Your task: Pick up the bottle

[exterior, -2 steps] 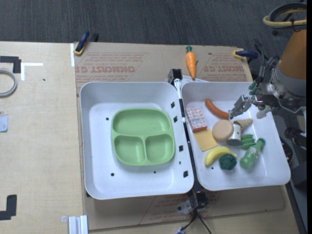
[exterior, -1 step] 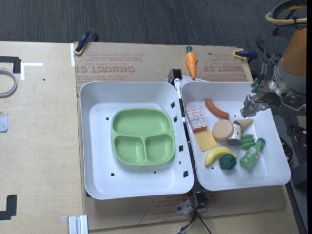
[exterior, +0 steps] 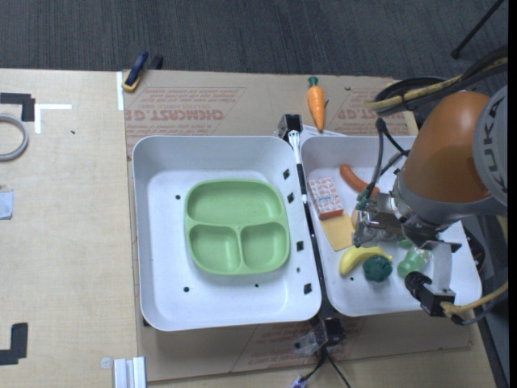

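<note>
The counter (exterior: 65,217) carries two white bins side by side. The left bin (exterior: 153,241) holds a green divided plate (exterior: 237,226). The arm (exterior: 452,160) reaches over the right bin (exterior: 355,297), its hand (exterior: 373,226) low among the items; whether it is wide or narrow cannot be told. A pale green bottle (exterior: 414,260) lies just beside the hand, partly hidden under the arm. Nearby lie a banana (exterior: 359,259), a dark green broccoli (exterior: 377,268), a yellow cheese slice (exterior: 338,231), a red-and-white carton (exterior: 325,195) and a sausage (exterior: 353,176). A carrot (exterior: 316,103) rests outside the bins.
</note>
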You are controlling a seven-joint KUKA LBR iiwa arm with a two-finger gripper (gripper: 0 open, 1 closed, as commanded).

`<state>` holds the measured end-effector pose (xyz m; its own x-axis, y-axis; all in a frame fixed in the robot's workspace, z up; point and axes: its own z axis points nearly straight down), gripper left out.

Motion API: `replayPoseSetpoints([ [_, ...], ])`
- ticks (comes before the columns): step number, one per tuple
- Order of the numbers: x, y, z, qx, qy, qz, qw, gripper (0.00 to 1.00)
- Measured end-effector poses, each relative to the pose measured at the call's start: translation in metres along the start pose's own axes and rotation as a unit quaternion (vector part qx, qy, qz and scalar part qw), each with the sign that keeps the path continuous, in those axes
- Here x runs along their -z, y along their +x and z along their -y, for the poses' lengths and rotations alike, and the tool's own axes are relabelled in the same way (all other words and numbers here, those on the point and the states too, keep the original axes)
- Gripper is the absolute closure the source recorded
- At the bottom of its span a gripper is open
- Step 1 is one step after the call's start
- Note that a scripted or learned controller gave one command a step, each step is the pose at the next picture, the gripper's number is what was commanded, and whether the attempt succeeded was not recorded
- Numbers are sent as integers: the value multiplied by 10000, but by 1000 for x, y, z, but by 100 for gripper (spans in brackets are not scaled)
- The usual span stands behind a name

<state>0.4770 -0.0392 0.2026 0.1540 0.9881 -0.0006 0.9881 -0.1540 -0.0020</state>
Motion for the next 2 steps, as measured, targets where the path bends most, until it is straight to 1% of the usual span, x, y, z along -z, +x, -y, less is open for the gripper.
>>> replayPoseSetpoints([
  [1,59,44,3,-1329,-3,4,9911,100],
  [2,-11,132,16,-2906,11,7,9568,100],
])
